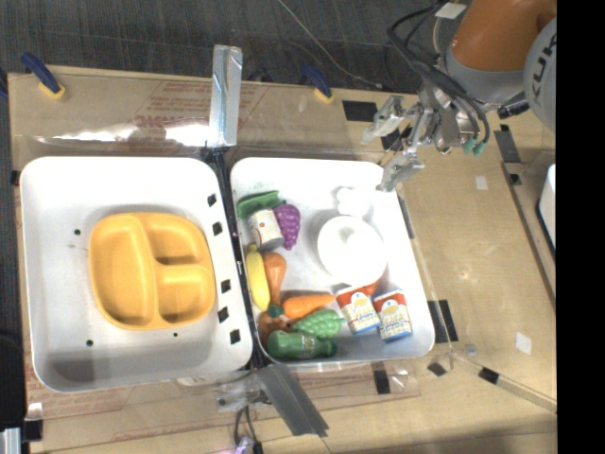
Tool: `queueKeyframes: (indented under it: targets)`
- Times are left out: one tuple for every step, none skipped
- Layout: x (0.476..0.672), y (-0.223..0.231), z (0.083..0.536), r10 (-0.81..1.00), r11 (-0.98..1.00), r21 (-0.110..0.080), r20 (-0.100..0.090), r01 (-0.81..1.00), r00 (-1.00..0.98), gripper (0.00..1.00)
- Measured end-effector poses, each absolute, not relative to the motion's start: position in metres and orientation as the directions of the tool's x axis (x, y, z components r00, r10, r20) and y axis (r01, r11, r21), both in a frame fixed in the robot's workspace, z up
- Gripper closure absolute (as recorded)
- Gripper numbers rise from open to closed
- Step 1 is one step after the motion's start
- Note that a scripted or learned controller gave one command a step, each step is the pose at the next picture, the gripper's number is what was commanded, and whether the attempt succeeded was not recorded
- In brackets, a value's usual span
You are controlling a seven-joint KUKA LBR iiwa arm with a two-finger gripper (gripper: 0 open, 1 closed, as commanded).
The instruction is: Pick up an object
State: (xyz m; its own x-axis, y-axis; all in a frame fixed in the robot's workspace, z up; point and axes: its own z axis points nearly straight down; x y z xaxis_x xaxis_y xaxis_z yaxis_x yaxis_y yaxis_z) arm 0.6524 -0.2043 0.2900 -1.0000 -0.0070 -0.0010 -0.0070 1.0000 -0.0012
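My gripper (391, 148) hangs over the far right corner of the right bin (414, 282), open, with nothing between its fingers. Below it in the bin lie a small white cup (348, 200) and a white bowl (351, 243). Along the bin's left side sit a green item (257, 201), a labelled can (267, 226), purple grapes (289, 223), a banana (255, 278) and a small carrot (275, 270). At the near end lie a larger carrot (307, 304), green grapes (320, 323), a green cucumber (301, 346) and two small cartons (358, 310) (392, 316).
The left bin (47, 216) holds a yellow divided tray (151, 269). A strip of silver tape (226, 93) stands at the far end between the bins. Cables (416, 26) trail from the arm's wrist above the bench.
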Motion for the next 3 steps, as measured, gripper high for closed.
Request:
queueKeyframes:
  targets:
    - [0.557, -0.170, 0.203, -0.108, 0.994, 0.003, 0.005, -0.108, -0.994, 0.00]
    - [0.539, -0.202, 0.100, -0.188, 0.982, -0.006, -0.017, -0.187, -0.982, 0.00]
    - [0.512, -0.149, 0.092, -0.250, 0.968, 0.001, -0.002, -0.250, -0.968, 0.00]
